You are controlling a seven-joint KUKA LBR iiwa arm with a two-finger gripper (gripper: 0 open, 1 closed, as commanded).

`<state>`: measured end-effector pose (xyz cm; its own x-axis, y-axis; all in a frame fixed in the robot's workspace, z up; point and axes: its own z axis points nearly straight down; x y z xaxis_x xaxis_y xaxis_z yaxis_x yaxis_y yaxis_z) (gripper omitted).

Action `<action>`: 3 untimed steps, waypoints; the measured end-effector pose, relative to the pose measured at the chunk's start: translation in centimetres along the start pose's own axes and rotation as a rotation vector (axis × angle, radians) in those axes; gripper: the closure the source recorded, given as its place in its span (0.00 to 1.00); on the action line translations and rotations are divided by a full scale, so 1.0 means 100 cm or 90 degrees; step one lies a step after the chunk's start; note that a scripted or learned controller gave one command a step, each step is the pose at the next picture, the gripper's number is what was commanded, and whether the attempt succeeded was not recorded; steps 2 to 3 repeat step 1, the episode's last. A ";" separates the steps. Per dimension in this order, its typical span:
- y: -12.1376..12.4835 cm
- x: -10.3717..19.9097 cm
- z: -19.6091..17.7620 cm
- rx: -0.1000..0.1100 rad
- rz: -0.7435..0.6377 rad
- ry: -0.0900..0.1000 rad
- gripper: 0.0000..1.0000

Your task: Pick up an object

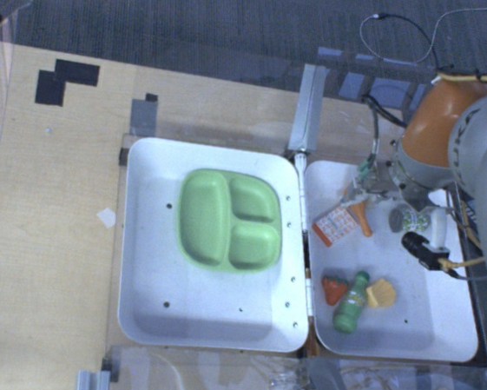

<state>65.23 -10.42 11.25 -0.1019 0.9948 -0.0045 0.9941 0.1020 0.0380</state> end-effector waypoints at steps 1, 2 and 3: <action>0.018 0.048 -0.075 0.019 0.023 0.002 1.00; 0.018 0.048 -0.075 0.019 0.023 0.002 1.00; 0.018 0.048 -0.075 0.019 0.023 0.002 1.00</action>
